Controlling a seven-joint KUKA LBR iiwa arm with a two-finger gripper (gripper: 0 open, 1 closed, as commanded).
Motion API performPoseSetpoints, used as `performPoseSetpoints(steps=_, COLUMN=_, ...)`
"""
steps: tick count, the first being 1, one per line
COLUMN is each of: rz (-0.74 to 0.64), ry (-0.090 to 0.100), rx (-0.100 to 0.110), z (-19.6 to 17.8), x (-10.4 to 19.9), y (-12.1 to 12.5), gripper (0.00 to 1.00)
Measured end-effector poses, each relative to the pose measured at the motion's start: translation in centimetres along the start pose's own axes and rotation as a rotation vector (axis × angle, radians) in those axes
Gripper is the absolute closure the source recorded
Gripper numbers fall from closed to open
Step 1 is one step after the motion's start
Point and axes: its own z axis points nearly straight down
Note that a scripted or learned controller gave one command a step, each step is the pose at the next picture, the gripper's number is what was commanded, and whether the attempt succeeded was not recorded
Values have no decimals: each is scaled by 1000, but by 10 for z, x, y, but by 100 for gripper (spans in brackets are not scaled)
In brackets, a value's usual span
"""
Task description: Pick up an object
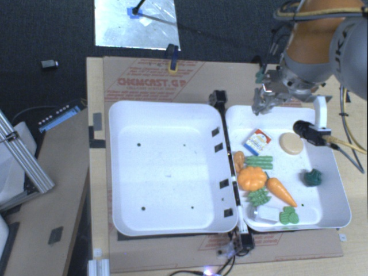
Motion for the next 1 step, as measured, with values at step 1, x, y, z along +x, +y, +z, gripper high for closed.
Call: performPoseSetpoints(steps=1, rz=-5, ry=4, rx=-8, z=-118, x=63, y=-75, gripper=100)
